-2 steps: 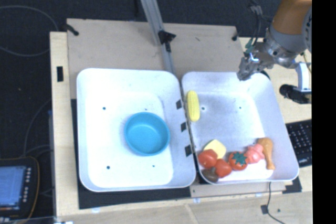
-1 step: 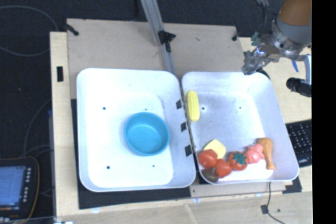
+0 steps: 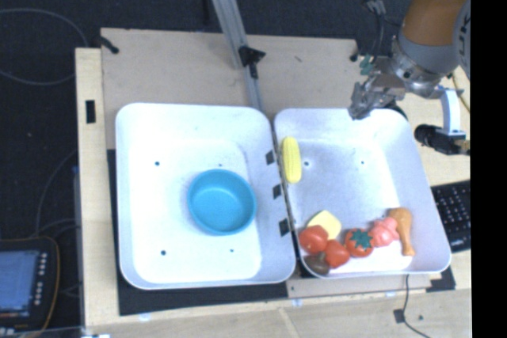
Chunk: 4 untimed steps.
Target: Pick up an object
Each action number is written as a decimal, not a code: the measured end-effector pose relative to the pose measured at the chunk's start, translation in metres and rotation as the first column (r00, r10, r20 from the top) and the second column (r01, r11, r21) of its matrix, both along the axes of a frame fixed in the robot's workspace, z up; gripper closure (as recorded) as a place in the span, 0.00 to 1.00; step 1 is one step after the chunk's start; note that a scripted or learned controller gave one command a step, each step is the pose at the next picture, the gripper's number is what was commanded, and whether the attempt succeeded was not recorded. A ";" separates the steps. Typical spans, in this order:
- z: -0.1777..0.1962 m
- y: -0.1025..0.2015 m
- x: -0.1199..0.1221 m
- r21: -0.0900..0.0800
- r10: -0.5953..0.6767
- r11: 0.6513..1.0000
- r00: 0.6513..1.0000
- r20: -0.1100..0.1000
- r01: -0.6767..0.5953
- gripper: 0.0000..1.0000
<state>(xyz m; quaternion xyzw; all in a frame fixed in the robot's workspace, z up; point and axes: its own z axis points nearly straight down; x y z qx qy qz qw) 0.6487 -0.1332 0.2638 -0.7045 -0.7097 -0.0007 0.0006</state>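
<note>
The right bin [image 3: 372, 138] holds a yellow corn cob [image 3: 291, 158] against its left wall. Along its near edge sits a cluster of toy food: a yellow wedge [image 3: 325, 222], two red tomatoes [image 3: 314, 238] [image 3: 359, 242], a pink piece [image 3: 384, 231] and an orange drumstick [image 3: 403, 228]. A blue bowl [image 3: 221, 201] sits in the left bin [image 3: 158, 138]. My gripper [image 3: 363, 104] hangs over the far right corner of the right bin, well away from the food. Nothing shows between its fingers.
A grey metal rail [image 3: 226, 12] slants from the top down to the gap between the bins. A black keyboard [image 3: 453, 211] lies at the right edge. A handheld screen [image 3: 24, 281] sits at the lower left, off the bench.
</note>
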 end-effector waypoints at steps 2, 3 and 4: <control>-0.011 0.094 -0.024 -0.001 0.000 1.000 1.000 -0.003 0.000 1.00; -0.020 0.136 -0.042 0.000 0.001 1.000 1.000 -0.004 -0.001 1.00; -0.014 0.196 -0.057 0.002 0.003 1.000 1.000 -0.007 -0.003 1.00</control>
